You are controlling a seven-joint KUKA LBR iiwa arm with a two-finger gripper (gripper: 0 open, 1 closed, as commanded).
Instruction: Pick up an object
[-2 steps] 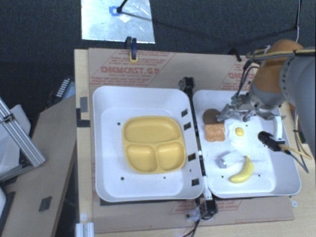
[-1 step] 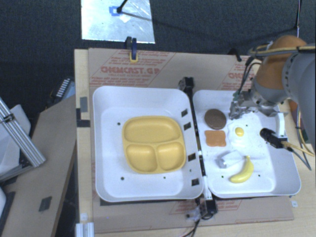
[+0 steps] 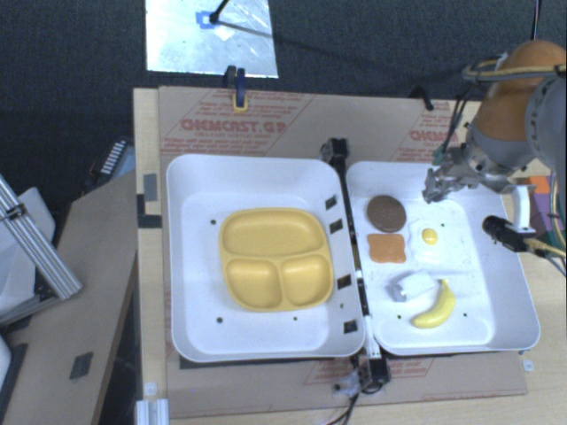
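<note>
Two shallow white bins sit side by side on the bench. The left bin (image 3: 190,193) contains a yellow divided tray (image 3: 270,257) with three compartments, lying flat near the bin's centre. The right bin (image 3: 509,312) contains five items: a round brown disc (image 3: 386,212) toward the far left part, an orange-brown square piece (image 3: 387,248) just in front of it, a fried-egg toy (image 3: 430,237) to the right of these, a small white object (image 3: 413,286) nearer the front, and a yellow banana (image 3: 437,307) touching or just beside that white object. The arm (image 3: 518,104) enters from the right, orange band uppermost, with the gripper (image 3: 436,187) positioned over the far part of the right bin, beyond the egg and to the right of the brown disc. Gripper aperture cannot be determined; the tip appears small and dark against the wrist. No item is seen within it; all five items rest on the bin floor
</note>
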